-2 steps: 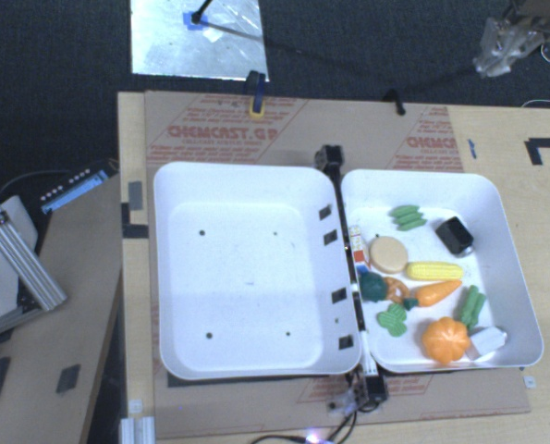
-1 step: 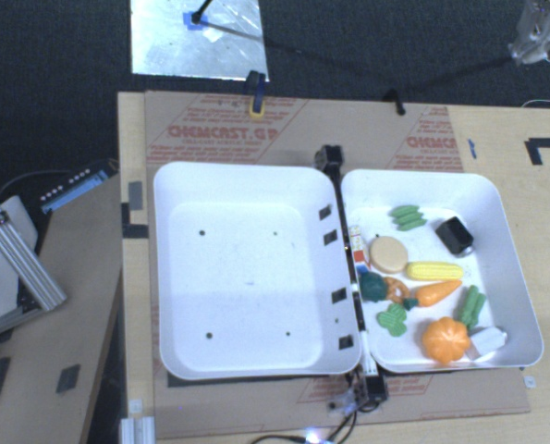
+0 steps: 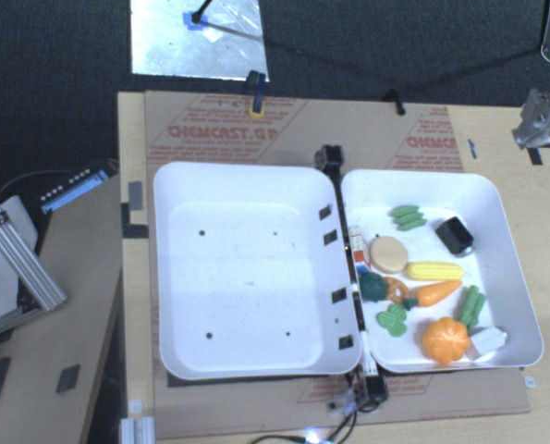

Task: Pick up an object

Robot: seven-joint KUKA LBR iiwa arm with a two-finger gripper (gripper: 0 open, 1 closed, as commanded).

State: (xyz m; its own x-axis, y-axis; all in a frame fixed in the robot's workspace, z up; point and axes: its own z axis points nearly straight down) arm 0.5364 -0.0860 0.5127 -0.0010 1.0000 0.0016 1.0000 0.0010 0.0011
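Dark carpet surrounds the bench (image 3: 136, 128); brown cardboard (image 3: 219, 128) lies under both bins, likely as padding

Left bin (image 3: 247, 276): bare white floor, probably the drop side

Right bin (image 3: 496, 220): holds all the toys, bunched toward its lower half. They lie loose and some touch, so the outliers look like the easiest picks

Contents, big to small:
- pumpkin (image 3: 445, 339), lower middle, beside a white piece (image 3: 488, 340) in the corner
- carrot (image 3: 436, 292) and corn cob (image 3: 433, 271), lying side by side
- tan disc (image 3: 388, 253), near the divider
- black block (image 3: 455, 235), apart from the rest
- green pods (image 3: 408, 216), alone near the top

Gripper (image 3: 539, 123): at the right edge, well above the bin, away from every toy. Grey metal, blurred; cannot tell whether released or clenched. Nothing is between the fingers

Judgement: pick not yet begun
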